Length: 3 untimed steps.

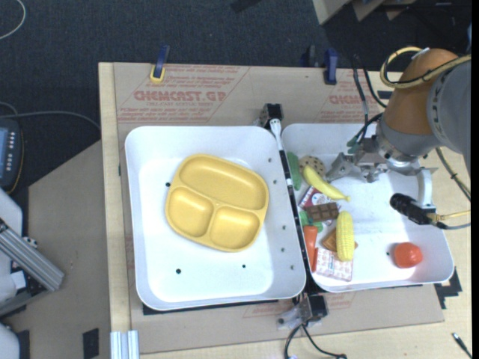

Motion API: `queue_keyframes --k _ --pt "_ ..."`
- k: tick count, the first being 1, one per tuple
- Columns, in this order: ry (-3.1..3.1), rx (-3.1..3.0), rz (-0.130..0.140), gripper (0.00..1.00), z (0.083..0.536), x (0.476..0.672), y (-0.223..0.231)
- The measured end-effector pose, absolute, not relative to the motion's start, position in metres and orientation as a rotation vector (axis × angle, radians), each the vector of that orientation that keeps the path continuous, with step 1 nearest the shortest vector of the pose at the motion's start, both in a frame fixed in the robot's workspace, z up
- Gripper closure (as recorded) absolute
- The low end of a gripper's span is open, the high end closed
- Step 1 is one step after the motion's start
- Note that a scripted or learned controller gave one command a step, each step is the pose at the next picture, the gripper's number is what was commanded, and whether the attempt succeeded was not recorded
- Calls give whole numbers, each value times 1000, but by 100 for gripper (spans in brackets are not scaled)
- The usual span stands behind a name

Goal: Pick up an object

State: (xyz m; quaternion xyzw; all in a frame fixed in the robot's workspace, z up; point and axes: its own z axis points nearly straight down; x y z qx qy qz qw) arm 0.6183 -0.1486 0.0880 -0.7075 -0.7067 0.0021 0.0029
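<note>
Dark carpet surrounds a pale wooden bench (120, 200) carrying two shallow white bins side by side. Left of centre, the left white bin (150, 275) holds a yellow three-compartment plastic plate (217, 202). At the right of the frame, the right white bin (441, 264) holds toy food crowded along its left wall: a yellow plastic banana (323, 183), a yellow corn cob (344, 234) just below it, an orange carrot (310, 243) and some flat printed packets (331, 264). A round red-orange tomato-like toy (407, 255) sits apart at the lower right.

From the upper right the grey arm with its orange band leans over that bin, its gripper (364, 164) hanging just right of the banana's upper end, nothing visibly between its parts; whether it is spread or pressed together cannot be told from this angle.

This looks like the approach stage. Next it would need to settle over one item, likely the banana, and descend squarely before closing.
</note>
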Motion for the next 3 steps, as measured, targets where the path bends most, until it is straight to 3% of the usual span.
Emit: queue_keyframes --k 1,2,3 --pt "-2220 -2220 2 0 85 618 -148" --pt "-2222 -2222 -1 100 96 619 -148" --pt "-2226 -2227 -5 100 149 619 -158"
